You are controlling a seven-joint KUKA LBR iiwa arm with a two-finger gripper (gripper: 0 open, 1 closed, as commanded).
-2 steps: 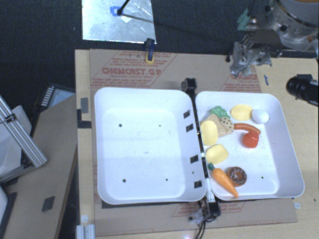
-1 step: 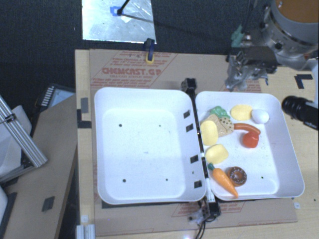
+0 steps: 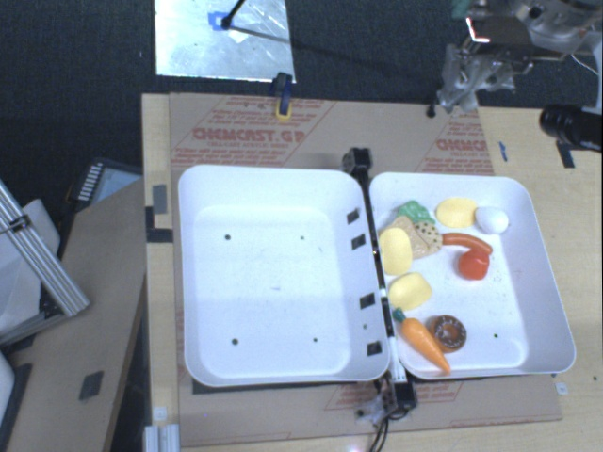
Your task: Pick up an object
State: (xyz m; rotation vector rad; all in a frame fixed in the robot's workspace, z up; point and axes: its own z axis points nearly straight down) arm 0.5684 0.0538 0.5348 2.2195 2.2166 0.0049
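While the claw (image 3: pixel 459 90) hangs high above the far edge of the tabletop (image 3: pixel 236 125), well apart from both bins, we judge that the picking step is not yet begun. We cannot tell how the claw is set, because it is small and partly blurred; nothing is seen gripped in it.

All the objects lie in the right bin (image 3: pixel 537 290). Near its far side we see a yellow piece (image 3: pixel 456 212) touching a white egg (image 3: pixel 491 220), and a green piece (image 3: pixel 413 212) just beside a tan cracker (image 3: pixel 420 236). A red sausage (image 3: pixel 468 243) lies above a red tomato (image 3: pixel 473 266). Along the wall between the bins there are two pale yellow pieces (image 3: pixel 395 250), one near the other, and at the near side an orange carrot (image 3: pixel 423 345) touches a brown doughnut (image 3: pixel 447 332). The left bin (image 3: pixel 273 271) shows its white floor.

For the next move, we think the arm must travel toward the near side and come down over the right bin. The tomato or the egg stands with some free space around, so it seems an easier target than the crowded pieces by the wall.

The tabletop is covered by brown cardboard with red printing. Behind it is a dark carpet floor with a shiny metal sheet (image 3: pixel 224 26), and at left an aluminium frame (image 3: pixel 38 262).
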